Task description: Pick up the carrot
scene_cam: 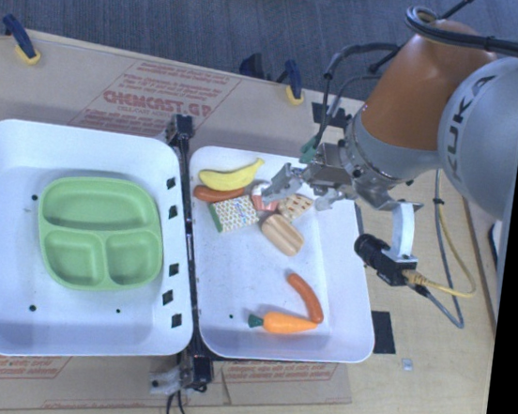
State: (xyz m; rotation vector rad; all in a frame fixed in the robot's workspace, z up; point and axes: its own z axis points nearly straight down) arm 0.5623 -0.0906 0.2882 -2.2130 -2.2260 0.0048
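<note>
Orange carrot point(287, 324): found lying flat near the front edge of the right bin point(223, 334), just beside a sausage point(307, 297).
Handling: judged light, rigid, smooth; best taken across its thick middle.
Gripper point(285, 188): seen over the far food pile; finger state cannot be told.

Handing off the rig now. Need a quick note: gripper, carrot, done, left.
Gripper: over the far end of the right bin, above the toy food pile; nothing seen between its fingers.
Carrot: lying at the right bin's near edge, just in front of the sausage, well away from the gripper.
Done: nothing, carrot not picked.
Left: move to the carrot, grasp, lift.
</note>
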